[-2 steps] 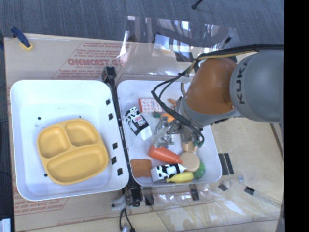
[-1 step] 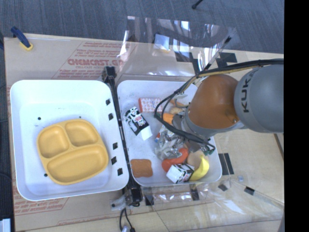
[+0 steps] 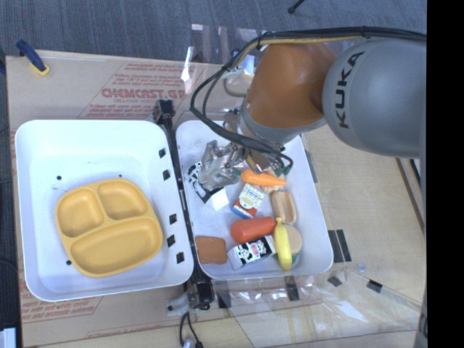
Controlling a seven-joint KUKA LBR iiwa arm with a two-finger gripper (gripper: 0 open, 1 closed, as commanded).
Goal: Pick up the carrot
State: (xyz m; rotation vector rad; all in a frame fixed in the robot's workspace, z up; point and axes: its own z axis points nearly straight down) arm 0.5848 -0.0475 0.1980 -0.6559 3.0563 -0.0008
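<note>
Two white bins sit side by side on the bench, and the action is all in the right bin [image 3: 313,187]. The grey arm [image 3: 377,93] with its orange band [image 3: 286,85] reaches in from the right and hangs low over that bin's upper half. Its gripper [image 3: 217,167] points down and to the left, a metallic cluster near the bin's left wall. Whether it is spread or pressed together, I cannot tell; the wrist crowds the view. Nothing shows pinched in it.

The carrot [image 3: 262,180] lies just right of the gripper, orange and tapered, stretched roughly left to right in the middle of the right bin, apart from the gripper's tip. Just below the carrot there's a small juice carton [image 3: 250,200], tilted. To its right lies a hot dog in a bun [image 3: 283,207]. Lower down, a red-orange sausage-shaped piece [image 3: 254,229], then a banana [image 3: 283,246] running up and down near the right wall. A black-and-white milk carton [image 3: 252,252] lies at the bottom, with a brown slice of bread [image 3: 212,249] in the lower left corner.

Over in the left bin [image 3: 36,151], a yellow divided plate [image 3: 109,225] rests flat, three compartments facing up. A blue and yellow clamp [image 3: 32,57] sits at the bench's far left corner.
</note>
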